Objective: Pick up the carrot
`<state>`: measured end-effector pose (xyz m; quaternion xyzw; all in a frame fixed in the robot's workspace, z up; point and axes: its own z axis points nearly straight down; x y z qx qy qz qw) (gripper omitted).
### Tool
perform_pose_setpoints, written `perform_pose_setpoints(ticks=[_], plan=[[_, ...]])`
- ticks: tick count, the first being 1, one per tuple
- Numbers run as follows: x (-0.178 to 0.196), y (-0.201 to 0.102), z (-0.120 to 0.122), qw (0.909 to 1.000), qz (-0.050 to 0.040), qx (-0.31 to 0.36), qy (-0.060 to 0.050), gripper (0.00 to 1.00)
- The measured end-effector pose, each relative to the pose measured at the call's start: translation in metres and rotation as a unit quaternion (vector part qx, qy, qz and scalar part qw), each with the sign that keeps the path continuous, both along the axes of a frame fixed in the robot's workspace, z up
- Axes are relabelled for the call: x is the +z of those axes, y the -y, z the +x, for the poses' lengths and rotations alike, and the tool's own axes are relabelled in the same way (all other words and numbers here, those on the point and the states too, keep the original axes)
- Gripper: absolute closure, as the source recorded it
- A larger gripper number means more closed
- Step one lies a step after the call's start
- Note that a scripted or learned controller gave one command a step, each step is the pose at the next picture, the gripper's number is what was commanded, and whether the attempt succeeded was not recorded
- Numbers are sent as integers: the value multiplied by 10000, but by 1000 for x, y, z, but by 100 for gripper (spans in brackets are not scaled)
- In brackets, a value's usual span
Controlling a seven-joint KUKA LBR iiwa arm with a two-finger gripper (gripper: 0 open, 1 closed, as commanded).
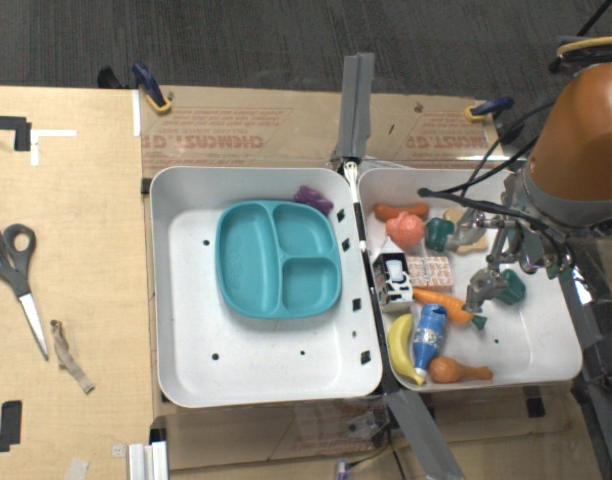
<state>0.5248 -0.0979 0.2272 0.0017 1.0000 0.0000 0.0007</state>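
Clutter fills the right bin (546,363): carrot (445,300) lies near its middle, slanting toward 4 o'clock. Blue bottle (427,335) touches the carrot at 6 o'clock, banana (401,350) just beside the bottle at 9 o'clock. Orange drumstick-shaped toy (456,371) sits at 5 o'clock of the bottle. Patterned pink block (429,270) is just at 12 o'clock of the carrot, pink round fruit (406,230) and an orange piece (399,211) further up. Black-and-white small box (392,279) at 9 o'clock by the bin wall. End effector (494,288) hovers near the carrot's 3 o'clock end, teal fingertips (505,288) spread apart, nothing between them. Another teal thing (439,233) at 11 o'clock of it, hard to identify. Left bin (176,298) holds a teal divided plate (279,259) and a purple item (313,198) at the plate's 1 o'clock, partly hidden. Scissors (16,268) lie on the counter (66,198), cut off at the left edge.
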Motion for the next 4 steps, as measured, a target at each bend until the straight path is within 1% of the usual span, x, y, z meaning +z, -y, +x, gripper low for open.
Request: perform_pose_setpoints(ticks=[1, 2, 3, 4], plan=[[-109, 19, -20, 9979, -2, 640, 4, 0], [-134, 15, -8, 9935, -3, 1140, 11, 0], [-134, 21, 5, 9812, -8, 1929, 22, 0], [-135, 26, -8, 9777, 0, 2100, 2, 0]])
